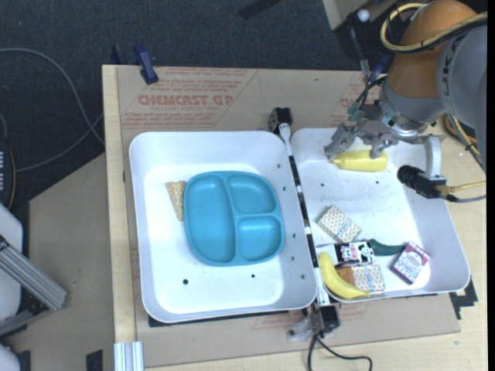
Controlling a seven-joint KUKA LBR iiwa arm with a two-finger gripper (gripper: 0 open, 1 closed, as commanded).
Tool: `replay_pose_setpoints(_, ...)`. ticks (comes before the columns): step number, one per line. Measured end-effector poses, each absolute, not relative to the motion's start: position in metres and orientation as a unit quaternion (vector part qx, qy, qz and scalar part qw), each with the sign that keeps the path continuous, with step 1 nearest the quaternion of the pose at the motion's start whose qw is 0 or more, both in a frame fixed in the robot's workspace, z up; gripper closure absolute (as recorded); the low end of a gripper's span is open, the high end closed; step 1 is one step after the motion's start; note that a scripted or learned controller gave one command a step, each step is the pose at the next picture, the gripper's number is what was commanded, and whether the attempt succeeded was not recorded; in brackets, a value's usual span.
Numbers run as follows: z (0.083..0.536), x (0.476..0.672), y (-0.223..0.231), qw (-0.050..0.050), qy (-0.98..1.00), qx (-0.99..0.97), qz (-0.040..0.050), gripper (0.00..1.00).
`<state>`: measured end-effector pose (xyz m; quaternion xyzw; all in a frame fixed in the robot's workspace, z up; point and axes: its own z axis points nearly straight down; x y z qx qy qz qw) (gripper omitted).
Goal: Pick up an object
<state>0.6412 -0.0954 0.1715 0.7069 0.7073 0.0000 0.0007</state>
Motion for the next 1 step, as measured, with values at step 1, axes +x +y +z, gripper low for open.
replay_pose_setpoints(1,0.0999,0.6400,-0.1567,-0.002,0.707,0.708,-0.0017,0.00)
